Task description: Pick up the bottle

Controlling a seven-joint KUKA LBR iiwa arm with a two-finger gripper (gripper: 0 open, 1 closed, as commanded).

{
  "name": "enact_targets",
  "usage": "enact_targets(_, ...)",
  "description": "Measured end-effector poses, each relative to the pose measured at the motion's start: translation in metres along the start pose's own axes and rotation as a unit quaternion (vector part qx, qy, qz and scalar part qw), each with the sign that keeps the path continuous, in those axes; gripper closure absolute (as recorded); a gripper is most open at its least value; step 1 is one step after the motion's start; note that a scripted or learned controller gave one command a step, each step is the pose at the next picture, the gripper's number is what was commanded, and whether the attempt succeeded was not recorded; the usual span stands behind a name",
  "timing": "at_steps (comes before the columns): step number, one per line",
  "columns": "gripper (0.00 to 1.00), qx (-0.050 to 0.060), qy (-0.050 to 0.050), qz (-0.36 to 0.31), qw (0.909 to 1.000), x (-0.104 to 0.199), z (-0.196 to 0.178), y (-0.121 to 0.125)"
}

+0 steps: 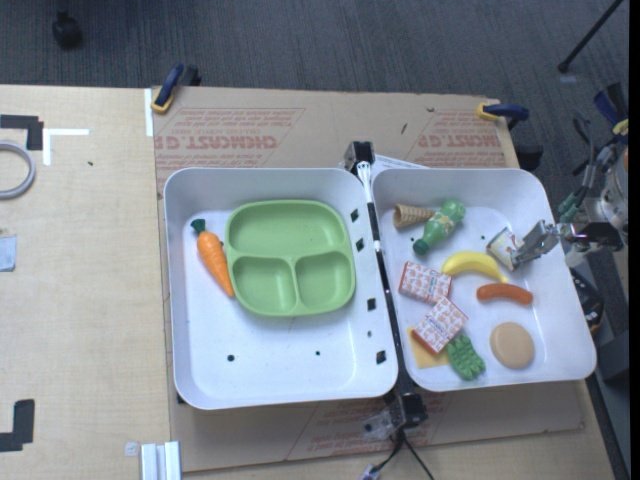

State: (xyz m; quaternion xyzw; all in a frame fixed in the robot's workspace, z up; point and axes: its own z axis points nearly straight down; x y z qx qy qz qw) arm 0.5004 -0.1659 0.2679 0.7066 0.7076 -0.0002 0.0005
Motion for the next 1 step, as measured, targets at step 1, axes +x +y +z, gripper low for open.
enact_targets(1,1.00,0.000,0.000,0.000,1.0000,-0.0002,-0.0096,0.0009)
